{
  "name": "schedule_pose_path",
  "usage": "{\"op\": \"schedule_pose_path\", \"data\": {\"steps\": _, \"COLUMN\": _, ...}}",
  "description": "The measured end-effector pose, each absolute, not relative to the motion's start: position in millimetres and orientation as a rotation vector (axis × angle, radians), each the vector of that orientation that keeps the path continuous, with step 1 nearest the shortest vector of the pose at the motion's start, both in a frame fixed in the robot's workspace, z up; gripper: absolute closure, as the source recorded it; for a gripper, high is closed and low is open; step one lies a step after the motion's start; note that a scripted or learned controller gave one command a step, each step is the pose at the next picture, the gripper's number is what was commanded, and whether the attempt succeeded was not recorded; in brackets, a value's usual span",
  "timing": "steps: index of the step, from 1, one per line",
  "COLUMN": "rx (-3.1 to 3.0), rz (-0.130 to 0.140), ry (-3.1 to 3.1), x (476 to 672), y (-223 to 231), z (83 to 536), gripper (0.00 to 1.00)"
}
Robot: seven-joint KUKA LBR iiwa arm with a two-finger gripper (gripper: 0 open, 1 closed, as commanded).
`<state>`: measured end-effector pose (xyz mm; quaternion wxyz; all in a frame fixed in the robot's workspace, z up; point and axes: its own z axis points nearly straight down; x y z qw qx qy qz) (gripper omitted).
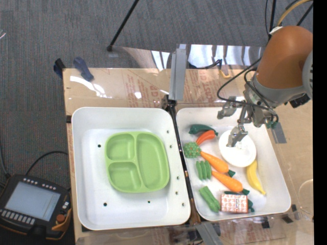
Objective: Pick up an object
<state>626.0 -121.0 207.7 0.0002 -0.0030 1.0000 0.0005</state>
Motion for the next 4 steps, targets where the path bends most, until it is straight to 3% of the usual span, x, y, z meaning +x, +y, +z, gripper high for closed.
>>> {"op": "schedule_pose_path", "data": {"steps": 1, "rx": -0.238, "rz": 0.004, "ry": 3.136, "x": 584.8, "y": -110.1, "z": 84.8, "gripper": 0.00}}
{"op": "schedule_pose_path", "data": {"steps": 2, "rx": -0.207, "rz": 0.004, "ry": 3.138, "x": 525.0, "y": -97.4, "z": 85.8, "gripper": 0.00}}
{"op": "schedule_pose_path", "data": {"steps": 3, "rx": -0.217, "rz": 0.005, "ry": 3.137, "x": 526.3, "y": -95.5, "z": 94.3, "gripper": 1.00}}
{"op": "schedule_pose_path", "data": {"steps": 4, "rx": 0.103, "rz": 0.003, "ry": 3.142, "x": 505.7, "y": -85.6, "z": 86.0, "gripper": 1.00}}
